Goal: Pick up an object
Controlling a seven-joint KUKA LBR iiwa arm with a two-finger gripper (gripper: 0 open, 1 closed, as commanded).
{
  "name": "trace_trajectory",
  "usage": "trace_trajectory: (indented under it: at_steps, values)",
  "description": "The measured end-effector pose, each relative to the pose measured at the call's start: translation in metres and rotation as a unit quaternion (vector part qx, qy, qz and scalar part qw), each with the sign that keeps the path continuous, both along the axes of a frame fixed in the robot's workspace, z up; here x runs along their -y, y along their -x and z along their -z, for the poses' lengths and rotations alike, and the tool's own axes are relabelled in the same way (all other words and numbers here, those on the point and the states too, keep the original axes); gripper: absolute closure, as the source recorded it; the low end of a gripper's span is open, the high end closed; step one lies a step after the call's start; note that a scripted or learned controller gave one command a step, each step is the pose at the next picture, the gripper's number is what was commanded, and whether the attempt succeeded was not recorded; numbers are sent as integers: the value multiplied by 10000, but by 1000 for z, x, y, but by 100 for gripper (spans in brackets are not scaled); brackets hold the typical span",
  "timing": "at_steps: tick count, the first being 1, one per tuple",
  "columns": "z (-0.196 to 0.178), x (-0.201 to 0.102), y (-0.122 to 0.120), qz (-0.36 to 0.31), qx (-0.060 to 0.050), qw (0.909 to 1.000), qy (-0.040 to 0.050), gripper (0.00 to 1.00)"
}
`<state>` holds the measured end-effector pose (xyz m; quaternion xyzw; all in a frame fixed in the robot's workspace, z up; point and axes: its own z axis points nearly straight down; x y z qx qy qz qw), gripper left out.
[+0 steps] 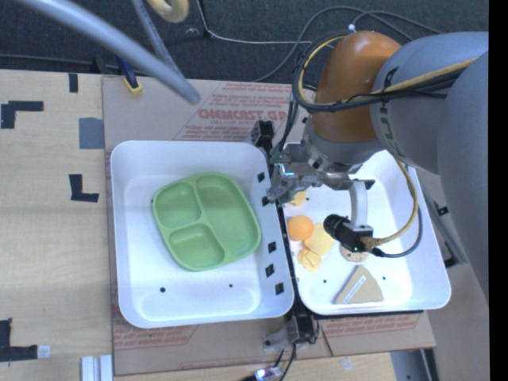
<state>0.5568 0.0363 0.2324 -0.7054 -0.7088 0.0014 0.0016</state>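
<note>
My gripper (287, 187) hangs low over the far left corner of the right bin (413, 284), close to the wall between the two bins. A small yellow piece (298, 200) peeks out just beneath it; whether they touch is unclear. An orange ball (300, 228) lies a little nearer the front, with a pale yellow object (316, 245) against it. A tan wedge (359, 286) rests near the right bin's front edge. The arm hides the back of the right bin.
A green divided plate (206, 220) lies in the middle of the left bin (135, 292). The bins stand side by side on a cardboard sheet (230, 109). A grey pole (95, 30) crosses the top left.
</note>
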Motion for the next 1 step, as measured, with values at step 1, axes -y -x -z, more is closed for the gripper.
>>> trace_trajectory:
  at_steps: [1]
  values:
    - [15,-56,13,-7,2,10000,0,100]
